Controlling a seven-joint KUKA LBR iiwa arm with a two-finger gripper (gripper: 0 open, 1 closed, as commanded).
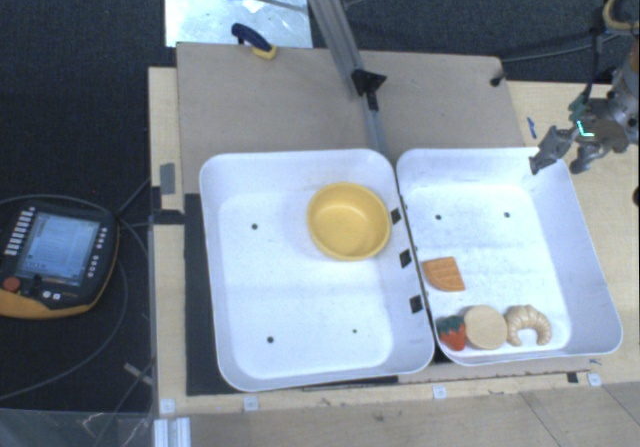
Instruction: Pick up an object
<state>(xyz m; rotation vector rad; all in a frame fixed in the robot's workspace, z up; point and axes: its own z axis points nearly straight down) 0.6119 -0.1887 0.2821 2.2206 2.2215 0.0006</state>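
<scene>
A yellow bowl (pixel 348 220) sits in the left bin (pixel 240 335), near its upper right. In the right bin (pixel 590 265) lie an orange wedge (pixel 444 273), a red and green strawberry-like piece (pixel 453 331), a round beige disc (pixel 485 327) and a croissant (pixel 528 323), grouped along the front. My gripper (pixel 563 155) hangs at the right bin's upper right corner, over the rim, well away from those objects. Its two dark fingers stand apart and hold nothing.
A grey pole (pixel 335 20) slants across the brown board behind the bins. A yellow and blue clamp (pixel 255 40) lies at the board's back edge. A teach pendant (pixel 55 255) rests at the far left on dark carpet.
</scene>
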